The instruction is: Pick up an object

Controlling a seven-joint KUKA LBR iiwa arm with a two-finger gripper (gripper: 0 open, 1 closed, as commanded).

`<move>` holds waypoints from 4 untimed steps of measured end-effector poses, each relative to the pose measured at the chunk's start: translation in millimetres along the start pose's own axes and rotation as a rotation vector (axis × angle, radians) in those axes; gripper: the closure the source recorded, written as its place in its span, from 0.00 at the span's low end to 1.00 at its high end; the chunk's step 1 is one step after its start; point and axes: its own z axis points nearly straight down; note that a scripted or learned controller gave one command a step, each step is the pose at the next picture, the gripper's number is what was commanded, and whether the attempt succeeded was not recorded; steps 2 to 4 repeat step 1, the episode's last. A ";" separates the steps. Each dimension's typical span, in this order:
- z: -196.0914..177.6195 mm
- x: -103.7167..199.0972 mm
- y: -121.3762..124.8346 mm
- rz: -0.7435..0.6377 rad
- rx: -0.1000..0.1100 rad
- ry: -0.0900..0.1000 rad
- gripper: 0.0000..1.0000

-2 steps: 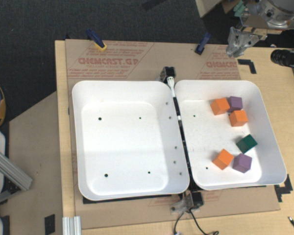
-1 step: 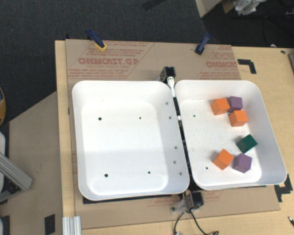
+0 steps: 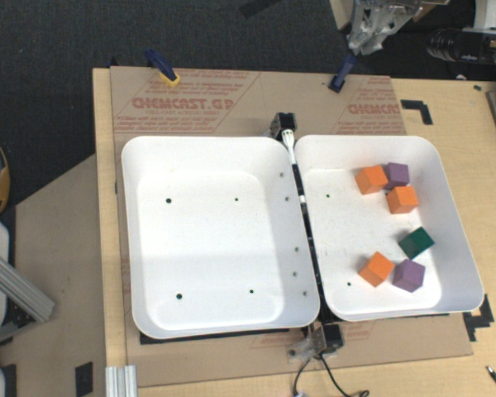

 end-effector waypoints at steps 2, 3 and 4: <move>-75.5 -1.9 -2.8 0.002 -0.018 -0.001 1.00; -75.5 -1.9 -2.8 0.002 -0.018 -0.001 1.00; -75.5 -1.9 -2.8 0.002 -0.018 -0.001 1.00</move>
